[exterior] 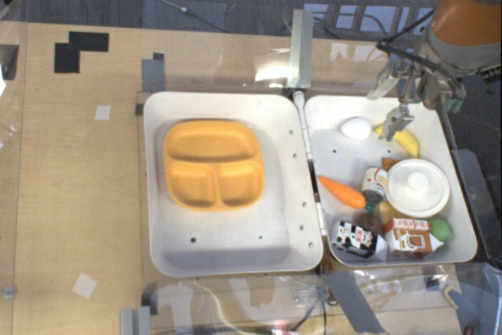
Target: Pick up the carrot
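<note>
The orange carrot [342, 191] lies tilted in the right bin [333, 154], near its left wall, with its thin tip pointing up-left. My gripper [396, 121] hangs over the bin's far right part, above the white egg and the banana, well away from the carrot. Its fingers [400, 120] point down with nothing visible between them.
The right bin also holds a white egg [355, 128], a banana [403, 140], a white bowl [417, 187], a small can [375, 181], a milk carton [410, 238], a green lime [441, 230] and a dark box [357, 238]. The left bin [227, 247] holds a yellow divided tray [212, 163].
</note>
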